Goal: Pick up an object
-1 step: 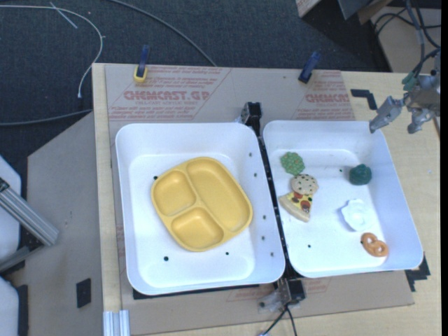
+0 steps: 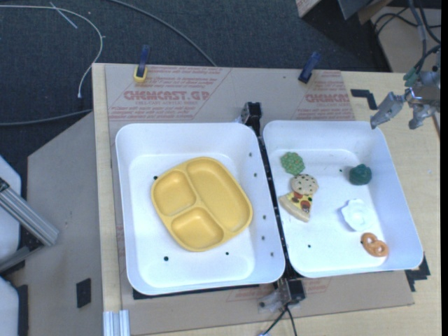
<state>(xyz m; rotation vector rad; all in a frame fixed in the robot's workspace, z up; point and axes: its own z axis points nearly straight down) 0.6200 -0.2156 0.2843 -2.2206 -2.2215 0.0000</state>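
R bin (image 2: 392,254) held 5 items: pretzel (image 2: 374,245) at 5 o'clock, white piece (image 2: 354,214), pizza slice (image 2: 297,206), cookie (image 2: 304,185), green lump (image 2: 292,162), plus 1 dark-green ball (image 2: 360,174) at 2. L bin (image 2: 133,187): 1 yellow tray (image 2: 201,203). Gripper (image 2: 400,110) spread wide, nothing held, above R bin's 1 o'clock corner. Cardboard bench (image 2: 175,93), dark carpet (image 2: 210,19).

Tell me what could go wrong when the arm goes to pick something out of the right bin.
The round cookie and the pizza slice touch, and the green leafy piece sits just above them, so a grasp there may catch two items or push one aside. The small white piece blends into the white right bin and looks flat, so it may be missed. The pretzel lies near the bin's lower wall, possibly crowding the gripper.
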